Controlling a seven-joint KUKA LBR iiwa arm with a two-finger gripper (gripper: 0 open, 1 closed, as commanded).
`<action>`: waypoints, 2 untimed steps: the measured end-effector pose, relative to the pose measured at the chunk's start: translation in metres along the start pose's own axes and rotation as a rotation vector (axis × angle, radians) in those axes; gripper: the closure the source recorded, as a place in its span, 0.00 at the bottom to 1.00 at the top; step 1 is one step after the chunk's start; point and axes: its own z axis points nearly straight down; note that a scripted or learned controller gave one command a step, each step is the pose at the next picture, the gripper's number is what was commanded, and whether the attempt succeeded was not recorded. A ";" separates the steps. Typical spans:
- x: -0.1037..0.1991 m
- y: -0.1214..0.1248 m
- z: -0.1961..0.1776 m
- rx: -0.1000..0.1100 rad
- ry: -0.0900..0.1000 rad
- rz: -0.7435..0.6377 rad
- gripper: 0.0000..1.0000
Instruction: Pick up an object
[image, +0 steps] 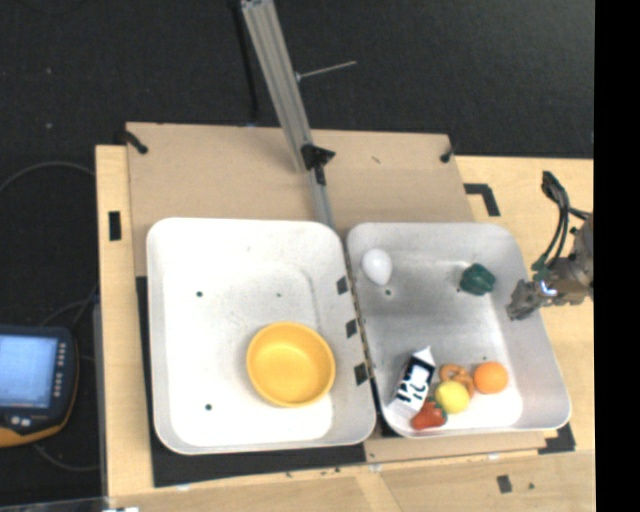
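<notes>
At right bin's (520, 300) outer rim my gripper (527, 298) hovers, grip state unreadable, nothing held; approach step, next reach inward and down toward green object (477, 279) just beside it.

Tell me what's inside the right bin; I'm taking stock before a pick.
The right bin holds a white ball, a green object, a black-and-white carton, an orange and small fruits. Anything beneath that pile is hidden.

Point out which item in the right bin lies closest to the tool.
The green object, alone near the bin's upper right. The tool sits just right of it, while the white ball and the fruit cluster lie farther off.
</notes>
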 end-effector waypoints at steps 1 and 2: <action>0.051 0.017 -0.013 0.001 0.003 -0.006 1.00; 0.106 0.045 -0.016 0.003 0.004 -0.006 1.00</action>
